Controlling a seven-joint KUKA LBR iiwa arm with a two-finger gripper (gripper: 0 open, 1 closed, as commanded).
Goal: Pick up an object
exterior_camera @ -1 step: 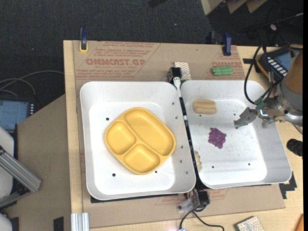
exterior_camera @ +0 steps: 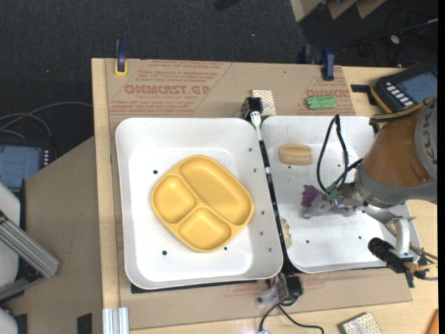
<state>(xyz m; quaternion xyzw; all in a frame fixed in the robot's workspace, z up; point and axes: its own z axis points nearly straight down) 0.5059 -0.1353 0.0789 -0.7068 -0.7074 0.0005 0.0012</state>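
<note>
A small purple object (exterior_camera: pixel 309 196) is seen on the floor of the right bin (exterior_camera: pixel 327 252), left of that bin's middle, and its shape is too small and blurred to be made out. The gripper (exterior_camera: pixel 321 204) is placed directly against it from the right, its metal tip low over the bin floor; whether the object is between the fingers or merely beside them cannot be told, and whether the claw is open or closed cannot be told either, since the tip is blurred and partly covered by the wrist. A tan, rounded block (exterior_camera: pixel 295 154) is found higher in the same bin, well apart from the purple object and lying flat near the bin's top-left part. A black cable (exterior_camera: pixel 327 152) is looped from the wrist up over the bin. The arm (exterior_camera: pixel 396 162) is cut off at the frame's right edge, and much of the right bin's right side is hidden beneath it. In the left bin (exterior_camera: pixel 139 152) a yellow tray (exterior_camera: pixel 201 202) with 3 compartments is laid at a slant, near the middle. Behind the bins, on the brown board (exterior_camera: pixel 174 85), a small green item (exterior_camera: pixel 321 102) is visible, its nature unclear.
</note>
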